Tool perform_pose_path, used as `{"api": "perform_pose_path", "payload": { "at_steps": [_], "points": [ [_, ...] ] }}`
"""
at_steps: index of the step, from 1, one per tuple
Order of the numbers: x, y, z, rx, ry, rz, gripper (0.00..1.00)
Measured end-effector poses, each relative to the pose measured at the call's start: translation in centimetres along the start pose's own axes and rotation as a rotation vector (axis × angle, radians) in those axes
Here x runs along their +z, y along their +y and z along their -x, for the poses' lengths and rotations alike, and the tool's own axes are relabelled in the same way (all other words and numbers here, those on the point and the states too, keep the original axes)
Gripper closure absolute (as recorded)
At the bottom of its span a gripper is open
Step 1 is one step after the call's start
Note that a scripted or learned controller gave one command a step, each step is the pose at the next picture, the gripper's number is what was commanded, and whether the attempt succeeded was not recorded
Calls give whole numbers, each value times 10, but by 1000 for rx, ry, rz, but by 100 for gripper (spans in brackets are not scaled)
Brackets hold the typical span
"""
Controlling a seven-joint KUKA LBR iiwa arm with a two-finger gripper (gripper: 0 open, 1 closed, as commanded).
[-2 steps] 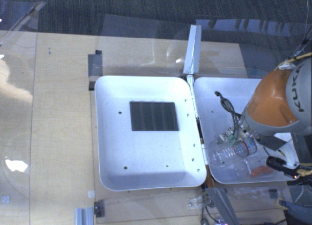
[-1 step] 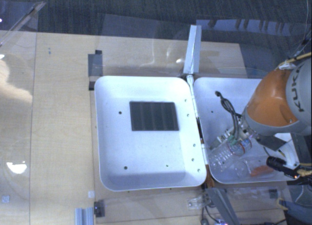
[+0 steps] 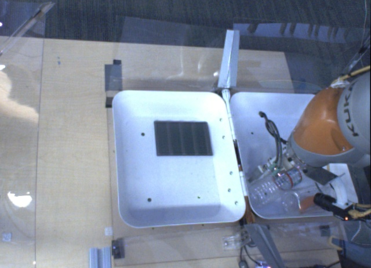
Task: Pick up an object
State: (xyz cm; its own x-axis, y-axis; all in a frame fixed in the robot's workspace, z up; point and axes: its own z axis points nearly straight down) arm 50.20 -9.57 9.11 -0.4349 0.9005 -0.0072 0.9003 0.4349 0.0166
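Camera view: arm (image 3: 327,127) reaches into the right bin (image 3: 255,110); gripper (image 3: 282,175) low near its front edge, among clear plastic objects (image 3: 269,191); finger state cannot be told; advisable to descend squarely on one item, clear of the dividing wall; left bin (image 3: 133,203) offers open room.
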Motion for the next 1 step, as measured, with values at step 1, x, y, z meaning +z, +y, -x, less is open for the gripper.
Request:
{"api": "perform_pose_path", "payload": {
  "at_steps": [1],
  "points": [
    [-9, -19, 31, 461, -3, -3, 0]
  ]
}}
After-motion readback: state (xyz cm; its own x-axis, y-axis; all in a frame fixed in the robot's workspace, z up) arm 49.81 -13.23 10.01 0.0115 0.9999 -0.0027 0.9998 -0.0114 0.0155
